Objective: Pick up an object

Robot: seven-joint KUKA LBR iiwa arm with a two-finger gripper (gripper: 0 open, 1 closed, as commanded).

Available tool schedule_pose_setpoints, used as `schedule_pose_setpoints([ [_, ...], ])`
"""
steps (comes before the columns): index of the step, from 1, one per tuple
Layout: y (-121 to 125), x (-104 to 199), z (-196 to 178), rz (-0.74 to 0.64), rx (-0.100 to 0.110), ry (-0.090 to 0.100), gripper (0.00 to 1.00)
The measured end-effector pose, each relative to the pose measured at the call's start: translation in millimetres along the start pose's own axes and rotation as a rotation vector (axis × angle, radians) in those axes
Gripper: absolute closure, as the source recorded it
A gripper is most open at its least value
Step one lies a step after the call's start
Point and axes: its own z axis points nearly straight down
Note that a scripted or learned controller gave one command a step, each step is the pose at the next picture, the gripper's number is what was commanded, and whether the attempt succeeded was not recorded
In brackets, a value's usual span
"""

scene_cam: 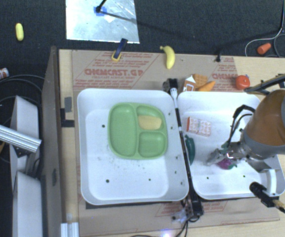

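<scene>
My gripper [223,158] is low in the right bin [216,189], reaching in from the right under the arm's orange band. A small purple object [226,164] lies right at its fingertips, partly hidden by them; I cannot tell whether the fingers grip it. A white packet with red print [198,126] lies in the same bin, up and to the left of the gripper. A dark green object [189,148] rests against the bin's left wall.
The left bin [98,181] holds a green divided plate [136,131] with a yellow item [150,122] in its upper right compartment. Behind the bins lie a banana [169,56], an orange carrot-like piece [206,86] and a red-orange ball [241,82].
</scene>
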Motion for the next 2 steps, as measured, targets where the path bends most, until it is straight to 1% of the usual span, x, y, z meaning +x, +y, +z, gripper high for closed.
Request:
schedule_pose_setpoints([
  [1, 2, -1, -13, -0.001, -0.002, 0.000, 1.00],
  [2, 74, 62, -108, -0.013, -0.014, 0.001, 1.00],
])
